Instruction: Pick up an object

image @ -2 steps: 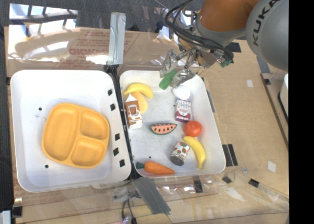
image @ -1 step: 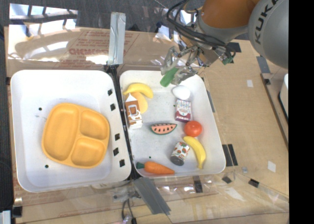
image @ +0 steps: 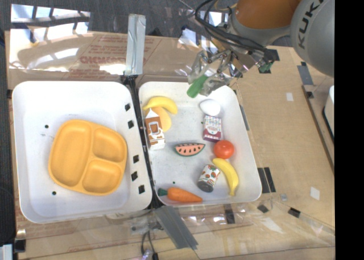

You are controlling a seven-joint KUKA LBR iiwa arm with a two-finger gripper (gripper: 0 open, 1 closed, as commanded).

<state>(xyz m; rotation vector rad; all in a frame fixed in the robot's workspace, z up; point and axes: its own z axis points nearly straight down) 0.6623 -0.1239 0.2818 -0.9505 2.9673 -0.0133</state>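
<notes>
My gripper (image: 206, 80) hangs over the far edge of the right bin (image: 248, 156), under the orange-banded wrist. A small green object (image: 197, 87) sticks out down-left from between its fingers, lifted off the bin floor. The gripper is shut on it. Below in the right bin lie a banana (image: 161, 104), a brown-and-white carton (image: 153, 130), a white egg (image: 210, 107), a red-and-white box (image: 212, 128), a watermelon slice (image: 189, 149), a tomato (image: 224, 149), a second banana (image: 228, 175), a small can (image: 208, 178) and a carrot (image: 181, 195).
The left bin (image: 28, 111) holds a yellow divided tray (image: 88, 156). A taped divider (image: 139, 139) separates the two bins. Cables loop from the arm above the right bin's far edge. Bare bench lies to the right of the bins.
</notes>
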